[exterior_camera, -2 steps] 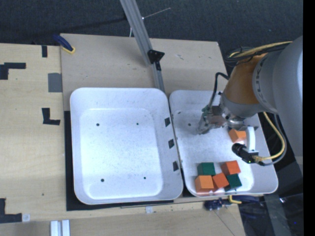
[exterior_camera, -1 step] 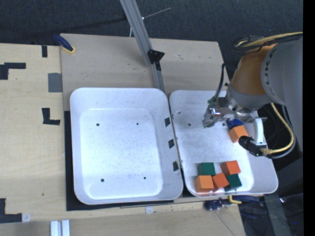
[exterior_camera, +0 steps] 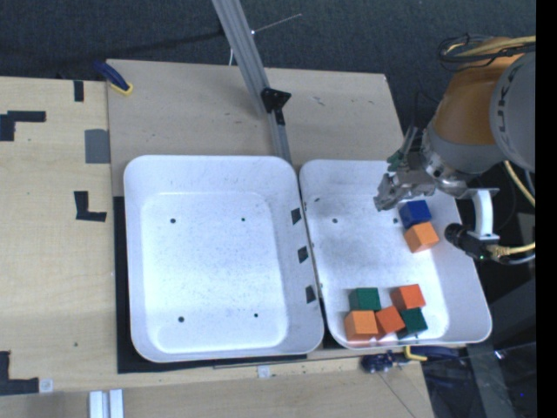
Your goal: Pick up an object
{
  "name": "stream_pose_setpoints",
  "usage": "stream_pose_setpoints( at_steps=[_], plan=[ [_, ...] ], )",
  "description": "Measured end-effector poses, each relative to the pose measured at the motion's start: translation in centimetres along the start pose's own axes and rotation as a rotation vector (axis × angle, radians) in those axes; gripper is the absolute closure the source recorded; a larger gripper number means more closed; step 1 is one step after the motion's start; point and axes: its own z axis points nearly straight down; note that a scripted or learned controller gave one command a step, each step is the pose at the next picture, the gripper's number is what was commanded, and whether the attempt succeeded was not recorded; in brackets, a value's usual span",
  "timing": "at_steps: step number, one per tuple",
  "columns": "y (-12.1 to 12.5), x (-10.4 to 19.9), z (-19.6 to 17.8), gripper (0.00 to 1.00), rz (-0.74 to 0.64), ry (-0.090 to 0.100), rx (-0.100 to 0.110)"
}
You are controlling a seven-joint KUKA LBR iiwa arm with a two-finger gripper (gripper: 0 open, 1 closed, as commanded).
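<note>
Blocks crowd the near edge of the right bin (exterior_camera: 335, 259): an orange block (exterior_camera: 360, 324) at the front, a green block (exterior_camera: 365, 299) behind it, two more orange ones (exterior_camera: 390, 320) (exterior_camera: 408, 297) and a dark green block (exterior_camera: 415, 321) alongside. Farther back lies another orange cube (exterior_camera: 422, 237), with a blue cube (exterior_camera: 415, 212) just behind it. The gripper (exterior_camera: 392, 194) hangs just beside the blue cube; I cannot tell whether it grasps anything. The left bin (exterior_camera: 213, 255) sits alongside.

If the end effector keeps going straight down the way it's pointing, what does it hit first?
Probably the bare floor of the right bin, just left of the blue block. The end effector hangs close beside that block, so a finger may clip its edge; depth is unclear.
</note>
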Motion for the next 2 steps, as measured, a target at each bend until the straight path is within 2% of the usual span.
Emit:
stream_pose_setpoints(
  at_steps=[1, 2],
  plan=[
    [0.1, 0.0, -1.5, 1.0, 0.0, 0.001, 0.004],
    [2.1, 4.4, -1.3, 1.0, -0.005, 0.003, 0.005]
  ],
)
